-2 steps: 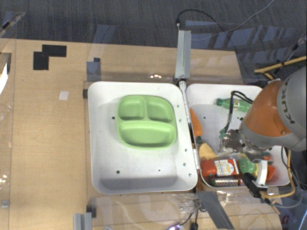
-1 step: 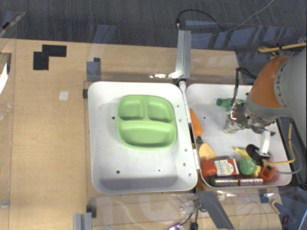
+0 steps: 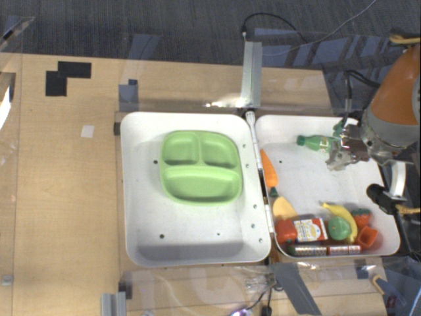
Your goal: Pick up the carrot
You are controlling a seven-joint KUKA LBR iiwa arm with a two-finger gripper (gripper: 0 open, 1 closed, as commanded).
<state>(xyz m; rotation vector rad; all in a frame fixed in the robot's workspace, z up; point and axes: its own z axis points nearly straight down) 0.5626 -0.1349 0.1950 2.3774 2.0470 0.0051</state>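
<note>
Tabletop: pale wood, with black square markers near its far left corner; beyond it we see dark grey carpet and a black cable trailing to the right.

Left bin: white, shallow, holding a green divided plate.

Right bin: white, touching the left bin along a shared rim. We log a green bottle lying near the far wall, and along the near wall a cluster: banana, green round fruit, red packet, yellow piece.

Arm: grey with orange band, reaching in from the right over the right bin's far right part.

Pincer: pointing down just beside the bottle's base; we cannot tell how its fingers stand, as they blur together.

Carrot: orange, slim, lying along the right bin's left wall, well apart from the pincer
</note>
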